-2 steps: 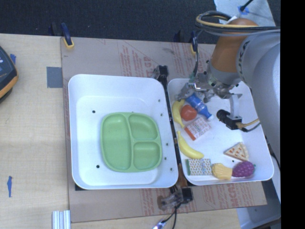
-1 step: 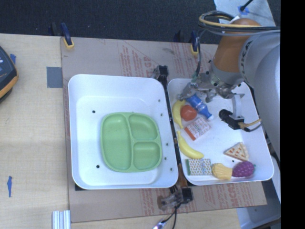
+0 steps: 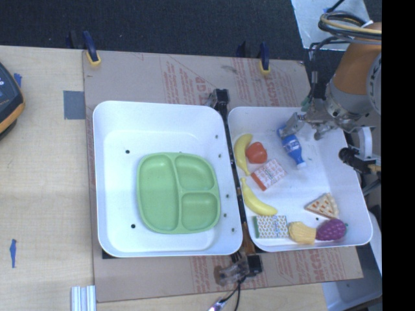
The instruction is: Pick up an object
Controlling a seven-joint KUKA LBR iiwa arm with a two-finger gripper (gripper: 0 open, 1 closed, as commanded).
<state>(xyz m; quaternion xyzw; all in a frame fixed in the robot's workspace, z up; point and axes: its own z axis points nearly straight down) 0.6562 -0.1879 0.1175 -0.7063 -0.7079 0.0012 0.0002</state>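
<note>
Blue bottle [image 3: 293, 147] lies just below the tool [image 3: 310, 123]

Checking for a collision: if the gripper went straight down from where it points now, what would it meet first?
Most likely the blue bottle, lying just below the gripper in the right bin; depth is unclear.

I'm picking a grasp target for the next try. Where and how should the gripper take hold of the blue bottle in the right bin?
Probably across the middle of the blue bottle, coming straight down. It lies flat on the right bin floor, long axis slanting, so close the fingers across its narrow width. Bare floor on both sides leaves room; the gripper is just above it.
</note>
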